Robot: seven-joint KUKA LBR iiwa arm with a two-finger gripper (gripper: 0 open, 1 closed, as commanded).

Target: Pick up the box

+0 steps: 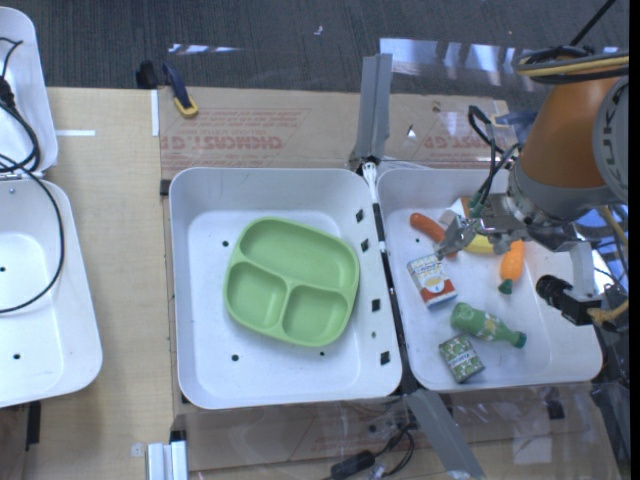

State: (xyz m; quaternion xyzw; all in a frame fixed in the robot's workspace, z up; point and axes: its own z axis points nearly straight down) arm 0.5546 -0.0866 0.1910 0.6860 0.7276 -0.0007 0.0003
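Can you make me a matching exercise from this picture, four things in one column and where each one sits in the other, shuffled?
Things:
1. green divided plate
2. green bottle
3. small green box
4. white and orange carton

Places:
A. right bin, near its front edge
B. right bin, just below the gripper
C. left bin, in the middle
D. right bin, lying between the carton and the green box

Pairs: 1-C, 2-D, 3-A, 4-B
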